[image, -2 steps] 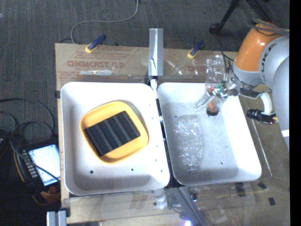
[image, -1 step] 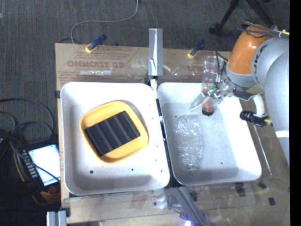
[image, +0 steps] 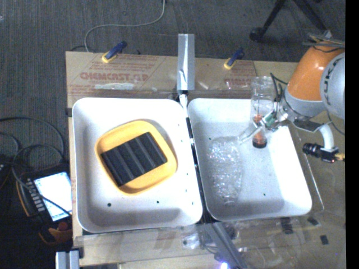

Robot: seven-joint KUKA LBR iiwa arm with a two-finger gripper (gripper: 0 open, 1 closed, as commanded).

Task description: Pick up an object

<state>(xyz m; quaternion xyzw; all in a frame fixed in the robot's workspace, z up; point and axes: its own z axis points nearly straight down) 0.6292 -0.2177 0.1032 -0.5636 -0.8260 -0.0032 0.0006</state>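
right bin (image: 291, 198): holds one clear crinkled plastic bottle (image: 225, 167), lying on its side, neck toward the far right corner. judged light, thin-walled, slippery, likely to buckle under a squeeze; best taken across the narrower neck end or mid-body.

left bin (image: 84, 167): holds one yellow tray-like piece with a dark ribbed insert (image: 136, 157), lying flat, tilted. judged stiff and broad; only its rim offers a hold.

hand (image: 259, 132): low over the right bin's far end, just beside the bottle's neck; the glare leaves its state unclear, so i cannot tell whether it is released or clenched.
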